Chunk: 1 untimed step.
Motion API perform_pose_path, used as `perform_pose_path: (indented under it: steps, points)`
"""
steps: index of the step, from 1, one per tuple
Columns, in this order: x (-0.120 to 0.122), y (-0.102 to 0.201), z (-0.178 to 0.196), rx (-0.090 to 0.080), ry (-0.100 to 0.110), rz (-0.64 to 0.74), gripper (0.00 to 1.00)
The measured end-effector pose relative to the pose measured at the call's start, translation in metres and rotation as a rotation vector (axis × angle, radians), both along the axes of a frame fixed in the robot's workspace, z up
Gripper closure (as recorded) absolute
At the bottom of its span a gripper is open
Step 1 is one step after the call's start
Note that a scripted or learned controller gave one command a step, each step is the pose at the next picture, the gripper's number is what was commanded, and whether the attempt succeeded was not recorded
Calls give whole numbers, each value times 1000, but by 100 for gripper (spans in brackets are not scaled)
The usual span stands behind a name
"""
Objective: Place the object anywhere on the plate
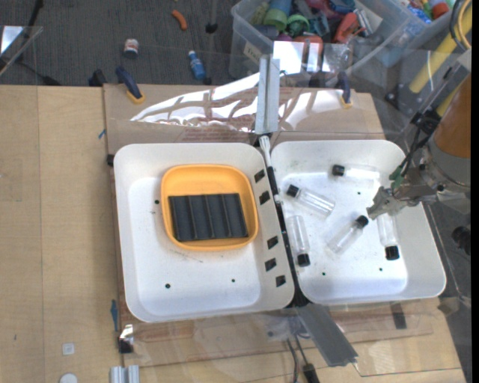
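An orange plate (174,185) lies in the left bin (142,277), with a dark ridged insert (208,217) on it. Several clear vials with black caps are scattered in the right bin (419,280): one at the back (355,173), one left of centre (310,200), one near the divider (299,236), one in the middle (344,236) and one at the right (388,233). My gripper (383,205) hangs low over the right side of the right bin, between the middle vial and the right vial, and I see nothing held in it.
A row of black clips (271,241) runs along the divider between the bins. A metal post (268,97) stands behind the bins. A clear tub of coloured toys (322,22) sits at the back right. Bare wooden bench (52,224) lies to the left.
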<state>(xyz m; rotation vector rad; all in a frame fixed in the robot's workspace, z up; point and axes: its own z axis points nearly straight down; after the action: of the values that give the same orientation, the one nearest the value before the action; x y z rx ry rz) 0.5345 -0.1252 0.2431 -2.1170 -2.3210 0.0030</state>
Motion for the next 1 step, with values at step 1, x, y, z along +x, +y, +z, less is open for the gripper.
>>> perform_pose_path:
  steps: [1]
  points:
    - [42,4,14,-1,-2,197,100]
